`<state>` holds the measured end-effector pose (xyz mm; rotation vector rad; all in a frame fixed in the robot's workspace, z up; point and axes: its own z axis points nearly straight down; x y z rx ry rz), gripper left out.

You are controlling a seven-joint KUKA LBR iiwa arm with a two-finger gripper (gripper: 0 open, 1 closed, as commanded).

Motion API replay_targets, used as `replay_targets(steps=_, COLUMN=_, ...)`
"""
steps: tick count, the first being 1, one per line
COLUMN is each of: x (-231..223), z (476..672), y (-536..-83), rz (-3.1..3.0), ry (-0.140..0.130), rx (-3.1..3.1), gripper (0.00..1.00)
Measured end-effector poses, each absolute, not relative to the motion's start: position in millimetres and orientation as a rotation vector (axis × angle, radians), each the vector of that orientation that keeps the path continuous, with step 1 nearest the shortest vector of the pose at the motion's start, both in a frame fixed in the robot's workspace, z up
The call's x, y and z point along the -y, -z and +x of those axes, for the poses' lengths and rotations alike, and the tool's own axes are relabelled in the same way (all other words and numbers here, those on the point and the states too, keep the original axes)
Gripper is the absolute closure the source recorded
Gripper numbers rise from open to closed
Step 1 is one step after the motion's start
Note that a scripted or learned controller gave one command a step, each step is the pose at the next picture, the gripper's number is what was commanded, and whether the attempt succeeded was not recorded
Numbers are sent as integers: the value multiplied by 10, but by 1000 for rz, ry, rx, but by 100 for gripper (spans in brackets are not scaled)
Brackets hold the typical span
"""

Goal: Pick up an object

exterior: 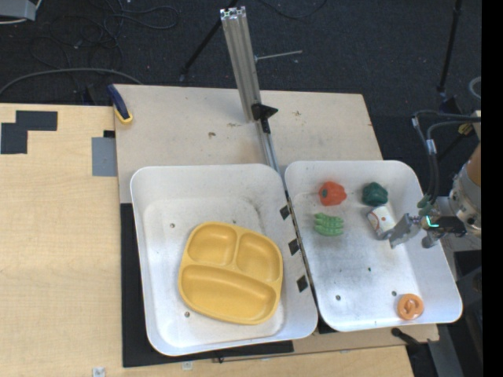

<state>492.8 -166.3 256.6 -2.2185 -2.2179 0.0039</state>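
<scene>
Gripper: the gripper [414, 232] hangs at the right rim of the right bin [357, 301], low over its edge; from here I cannot tell how it is set, and nothing shows in its grasp.
Nearest thing to it: a small white-and-red object [381, 218], just to the left of the gripper, apart from it as far as I can see.
Bins: two, side by side on the tabletop [314, 124], rims touching down the middle.
Left bin [157, 218]: one yellow divided tray [232, 272], lying flat, toward the bin's middle and front.
Right bin, count: five small things.
Far end: a red toy vegetable [332, 193], a dark green one [375, 192] to its right, the two apart.
Middle: a light green ridged piece [329, 225], just below the red one; the white-and-red object below the dark green one.
Front right corner: an orange ring-shaped piece [409, 307], alone, well apart from the rest.
Behind the bins: a metal post [244, 61] leaning up from the tabletop.
</scene>
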Motion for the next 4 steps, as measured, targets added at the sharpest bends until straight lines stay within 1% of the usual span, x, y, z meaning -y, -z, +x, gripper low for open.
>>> replay_targets(steps=1, x=1664, z=4932, y=-2573, rz=-2219, ry=-2, rx=2219, gripper=0)
replay_targets(steps=2, x=1664, z=5027, y=-2018, rz=-2216, ry=-6, rx=2216, gripper=0)
replay_targets(steps=3, x=1581, z=4999, y=-1403, rz=-2216, ry=-6, rx=2215, gripper=0)
replay_targets(steps=4, x=1578, z=5009, y=-908, rz=-2222, ry=2, rx=2219, gripper=0)
